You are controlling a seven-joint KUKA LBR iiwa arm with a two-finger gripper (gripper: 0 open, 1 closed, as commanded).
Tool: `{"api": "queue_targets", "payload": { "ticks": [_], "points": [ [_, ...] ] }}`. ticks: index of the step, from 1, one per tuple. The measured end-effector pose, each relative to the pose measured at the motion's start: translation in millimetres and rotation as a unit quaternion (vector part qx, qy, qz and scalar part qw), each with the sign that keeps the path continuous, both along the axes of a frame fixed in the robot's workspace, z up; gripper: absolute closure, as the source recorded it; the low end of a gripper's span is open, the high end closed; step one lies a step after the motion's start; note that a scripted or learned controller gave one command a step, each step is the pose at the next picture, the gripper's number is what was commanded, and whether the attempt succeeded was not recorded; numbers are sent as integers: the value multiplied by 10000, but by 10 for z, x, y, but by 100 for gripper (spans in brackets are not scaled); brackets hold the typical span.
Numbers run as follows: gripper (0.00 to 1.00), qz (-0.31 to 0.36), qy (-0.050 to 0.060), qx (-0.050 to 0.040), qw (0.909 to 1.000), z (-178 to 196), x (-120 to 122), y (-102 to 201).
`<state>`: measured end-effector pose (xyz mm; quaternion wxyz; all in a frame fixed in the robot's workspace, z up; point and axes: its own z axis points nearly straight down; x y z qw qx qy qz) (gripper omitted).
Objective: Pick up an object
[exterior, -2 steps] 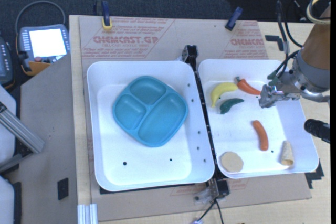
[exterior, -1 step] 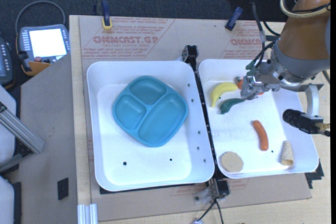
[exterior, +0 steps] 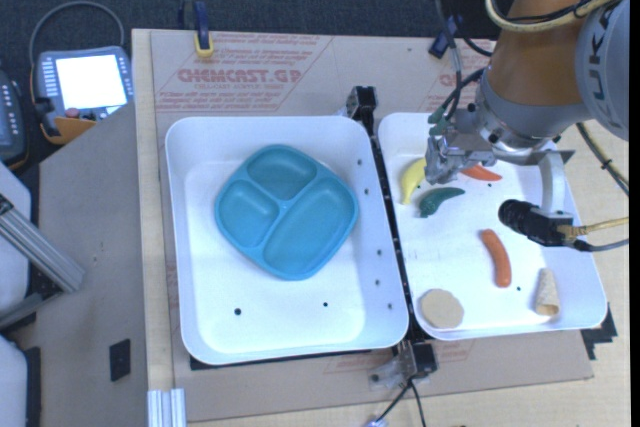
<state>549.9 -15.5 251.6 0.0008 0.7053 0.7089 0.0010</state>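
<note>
- The bench carries a left bin and a right bin, set side by side.
- A blue divided plate lies flat in the middle of the left bin.
- The arm comes in from 2 o'clock, and its gripper hangs over the right bin's 10 o'clock corner.
- Whether the jaws are spread or pressed together cannot be told from this angle; nothing is seen pinched between them.
- A yellow banana lies just at 9 o'clock of the gripper, near the bin's left wall.
- A dark green piece lies just at 6 o'clock of the gripper, close to the banana.
- A small red piece lies just at 3 o'clock of the gripper.
- An orange sausage lies near the bin's middle, apart from the others.
- A round tan biscuit sits at the bin's 7 o'clock corner.
- A tan cone lies toward 5 o'clock.
</note>
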Motion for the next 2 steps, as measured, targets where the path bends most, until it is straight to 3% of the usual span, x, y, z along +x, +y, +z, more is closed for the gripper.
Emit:
{"api": "queue_targets", "payload": {
  "ticks": [2],
  "points": [
    [100,1,2,1,10000,-229,226,985]
  ]
}}
